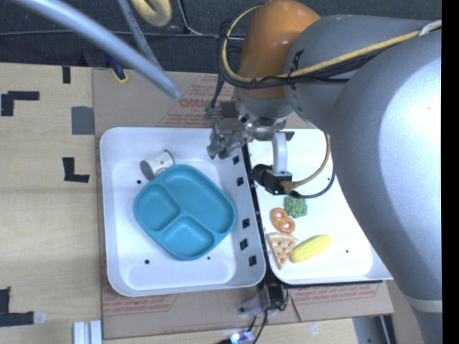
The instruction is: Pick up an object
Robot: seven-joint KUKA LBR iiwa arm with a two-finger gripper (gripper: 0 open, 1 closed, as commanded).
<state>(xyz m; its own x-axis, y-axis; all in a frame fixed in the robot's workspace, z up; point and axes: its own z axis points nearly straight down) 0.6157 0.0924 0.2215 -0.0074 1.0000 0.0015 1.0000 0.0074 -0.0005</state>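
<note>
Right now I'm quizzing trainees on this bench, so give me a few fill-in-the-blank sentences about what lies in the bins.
1. The blue tray lies in the ____ bin.
2. The tray has ____ compartments.
3. The corn lies in the ____ bin.
4. The pretzel lies between the broccoli and the ____ slice.

Missing words: left; three; right; pizza

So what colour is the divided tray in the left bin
Light blue; the divided tray shows clearly in the camera view.
</note>
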